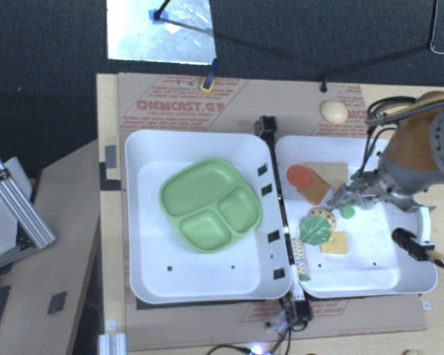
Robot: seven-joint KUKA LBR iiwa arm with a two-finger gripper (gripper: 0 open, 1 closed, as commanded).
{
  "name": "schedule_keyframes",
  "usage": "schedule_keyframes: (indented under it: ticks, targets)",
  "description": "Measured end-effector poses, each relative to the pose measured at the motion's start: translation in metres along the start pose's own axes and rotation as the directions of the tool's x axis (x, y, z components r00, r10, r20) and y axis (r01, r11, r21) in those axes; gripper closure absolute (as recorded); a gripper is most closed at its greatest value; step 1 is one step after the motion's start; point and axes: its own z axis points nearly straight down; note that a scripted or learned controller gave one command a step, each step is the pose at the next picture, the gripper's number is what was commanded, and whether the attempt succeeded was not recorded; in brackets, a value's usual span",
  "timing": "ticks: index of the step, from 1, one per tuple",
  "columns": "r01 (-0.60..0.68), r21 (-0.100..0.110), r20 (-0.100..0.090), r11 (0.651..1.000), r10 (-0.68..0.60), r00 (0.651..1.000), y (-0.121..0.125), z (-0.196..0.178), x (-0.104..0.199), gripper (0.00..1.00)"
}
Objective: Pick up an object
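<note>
The near rims of the left bin (207,296) and the right bin (370,291) run side by side along the bench's front edge, meeting at a dividing strip (279,198) set with black clips. The grey arm (414,150), its orange band above the wrist, reaches in from the right over the right bin's far corner and angles down and to the left. The gripper (345,196) sits low above the middle of that bin, and it cannot be told whether it is spread or closed. Just below its tip lies a small green ball (347,211). Beside the tip, towards the divider, are a tan and brown wedge (318,187) and a red disc (299,174). Nearer the front, close to the divider, lie a spotted round piece (320,214), a green leafy piece (315,230) and a yellow block (335,243). Bare white floor spans the middle and near side of the right bin. In the left bin a green divided plate (211,205) lies at the centre, with white floor on all sides. The brown sheet (181,103) under the bins reads "CHEMCAST" in red. A pale egg-shaped thing (333,112) rests on it beyond the right bin.
</note>
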Motion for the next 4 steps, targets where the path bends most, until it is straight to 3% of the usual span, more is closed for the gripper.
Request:
schedule_keyframes:
  ticks: [1, 3, 4]
  targets:
    - [0.000, 0.000, 0.000, 1.000, 0.000, 1.000, 0.000, -0.010, 0.000, 1.00]
    - [0.003, -0.003, 0.001, 1.000, -0.003, 1.000, 0.007, -0.130, -0.010, 1.00]
    - [0.004, 0.001, -0.001, 1.000, -0.004, 1.000, 0.008, -0.139, -0.011, 1.00]
